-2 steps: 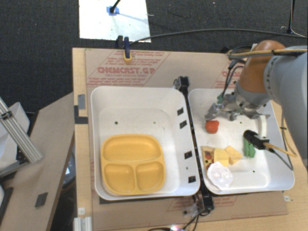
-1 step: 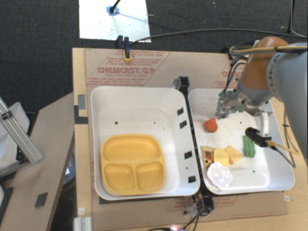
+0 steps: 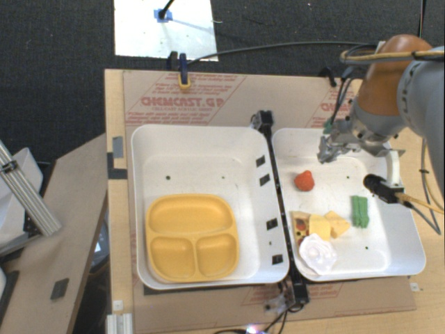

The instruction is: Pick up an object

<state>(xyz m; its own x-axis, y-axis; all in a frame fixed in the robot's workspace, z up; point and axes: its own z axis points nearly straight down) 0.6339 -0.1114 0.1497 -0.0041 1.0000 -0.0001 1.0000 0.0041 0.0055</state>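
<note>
You have two white bins side by side. The left bin (image 3: 208,141) holds a yellow divided tray (image 3: 192,236), lying flat toward its near-left corner. The right bin (image 3: 400,256) holds the loose pieces: a red ball (image 3: 304,181) near its middle, a green block (image 3: 359,211) to the ball's right, a yellow wedge (image 3: 327,225) below them, and a white crumpled piece (image 3: 317,254) touching the wedge at the near edge. The gripper (image 3: 332,149) hangs over the far part of the right bin, above and apart from the red ball. You cannot tell how its hand is set.
</note>
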